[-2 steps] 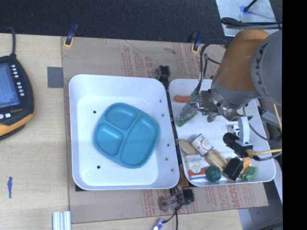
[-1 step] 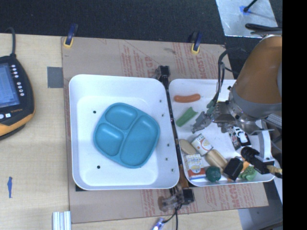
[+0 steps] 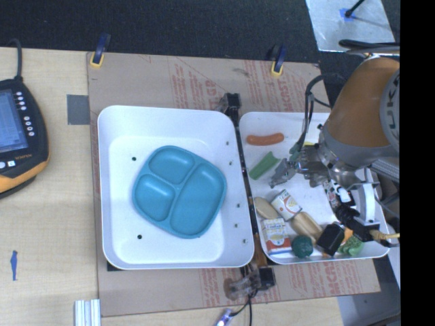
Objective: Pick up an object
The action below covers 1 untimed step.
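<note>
From my station I see the gripper (image 3: 284,173) low over the right bin (image 3: 253,190), its fingers slightly parted with nothing between them. The green block (image 3: 262,165) lies just left of the fingertips, the sausage (image 3: 264,139) beyond it toward the bin's far edge, the small carton (image 3: 286,204) just below. Well to the gripper's left, the blue divided plate (image 3: 179,191) sits in the left bin (image 3: 115,182).

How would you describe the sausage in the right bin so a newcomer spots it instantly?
Start at the right-hand bin, the one crowded with small items beside the bin holding the blue plate. Look along its far end, near the top rim: the sausage lies there on its own, roughly crosswise. It is the only reddish-orange, slim, rounded-end piece; the nearest neighbour is a green wedge just below it.
</note>
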### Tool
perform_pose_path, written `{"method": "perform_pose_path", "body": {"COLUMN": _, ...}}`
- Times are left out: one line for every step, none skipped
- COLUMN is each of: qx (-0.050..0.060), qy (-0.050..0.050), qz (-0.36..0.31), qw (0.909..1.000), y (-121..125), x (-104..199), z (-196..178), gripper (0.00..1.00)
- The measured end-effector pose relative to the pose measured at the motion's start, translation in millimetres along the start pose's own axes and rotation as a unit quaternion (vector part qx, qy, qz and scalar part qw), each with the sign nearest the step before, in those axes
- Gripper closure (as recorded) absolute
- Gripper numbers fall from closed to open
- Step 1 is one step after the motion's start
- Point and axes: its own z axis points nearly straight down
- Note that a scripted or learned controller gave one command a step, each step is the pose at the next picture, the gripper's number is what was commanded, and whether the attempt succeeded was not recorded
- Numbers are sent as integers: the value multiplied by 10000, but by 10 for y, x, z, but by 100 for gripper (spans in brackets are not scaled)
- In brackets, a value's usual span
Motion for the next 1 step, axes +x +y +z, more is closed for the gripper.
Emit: {"method": "perform_pose_path", "body": {"qx": 0, "qy": 0, "qz": 0, "qw": 10000, "y": 175, "x": -255, "z": 813, "gripper": 0}}
